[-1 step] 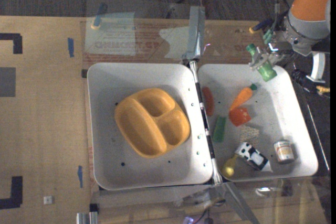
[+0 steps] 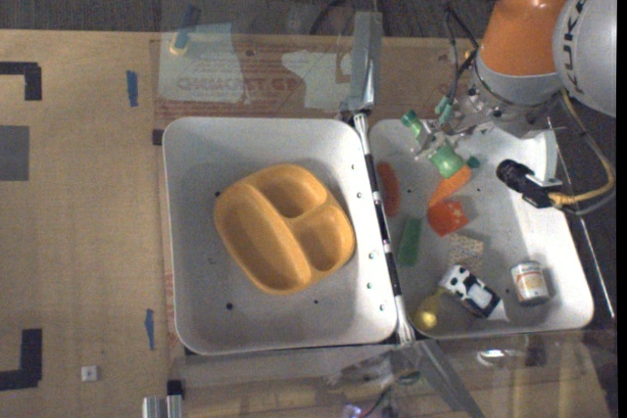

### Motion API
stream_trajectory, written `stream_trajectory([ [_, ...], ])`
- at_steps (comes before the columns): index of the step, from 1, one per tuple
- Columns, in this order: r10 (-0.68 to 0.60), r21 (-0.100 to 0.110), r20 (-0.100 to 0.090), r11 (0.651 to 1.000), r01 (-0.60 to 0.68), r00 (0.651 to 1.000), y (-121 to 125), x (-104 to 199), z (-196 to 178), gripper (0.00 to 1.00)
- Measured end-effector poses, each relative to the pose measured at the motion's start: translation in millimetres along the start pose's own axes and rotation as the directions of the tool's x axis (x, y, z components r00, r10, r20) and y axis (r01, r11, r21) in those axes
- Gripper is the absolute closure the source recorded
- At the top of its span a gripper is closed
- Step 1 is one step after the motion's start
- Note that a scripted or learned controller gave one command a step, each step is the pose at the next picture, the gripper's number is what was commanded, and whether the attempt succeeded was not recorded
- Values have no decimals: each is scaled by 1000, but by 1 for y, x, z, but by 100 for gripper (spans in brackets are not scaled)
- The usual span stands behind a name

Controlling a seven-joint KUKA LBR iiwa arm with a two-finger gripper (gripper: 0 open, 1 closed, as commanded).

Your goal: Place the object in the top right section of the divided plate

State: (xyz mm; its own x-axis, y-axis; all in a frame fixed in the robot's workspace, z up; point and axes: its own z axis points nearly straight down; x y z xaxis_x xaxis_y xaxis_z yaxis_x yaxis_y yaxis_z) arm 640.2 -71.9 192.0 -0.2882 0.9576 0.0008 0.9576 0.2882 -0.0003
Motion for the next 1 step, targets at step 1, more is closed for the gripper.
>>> stream_trajectory([
  [1,-293,0,0,956,293,956,-20,68,7,100],
])
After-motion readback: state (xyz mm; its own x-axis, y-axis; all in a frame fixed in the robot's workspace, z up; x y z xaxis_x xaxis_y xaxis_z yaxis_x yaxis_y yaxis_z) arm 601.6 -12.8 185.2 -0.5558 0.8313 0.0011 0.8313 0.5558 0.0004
